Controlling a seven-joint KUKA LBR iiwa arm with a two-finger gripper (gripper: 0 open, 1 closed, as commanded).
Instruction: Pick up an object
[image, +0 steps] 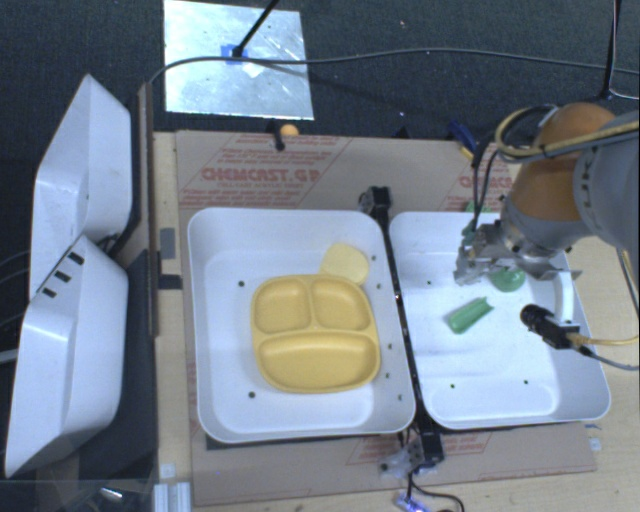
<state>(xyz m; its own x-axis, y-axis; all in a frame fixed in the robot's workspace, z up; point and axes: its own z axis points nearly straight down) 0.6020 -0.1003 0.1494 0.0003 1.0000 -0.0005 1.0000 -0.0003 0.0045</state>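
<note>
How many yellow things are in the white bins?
2. A yellow tray with three sections lies in the middle of the left bin. A small pale yellow round piece lies by the tray's upper right corner. The arm may hide others.

Arm (575, 175) over right bin (500, 400), green block (468, 315) beside.

Cardboard sheet (262, 172) reads, mirrored, roughly "CHEMCAST GP".

A single fixed camera looked down at a slant from above the bench (300, 160) — both white bins (215, 330) in frame, arm (580, 180) entering right.
</note>
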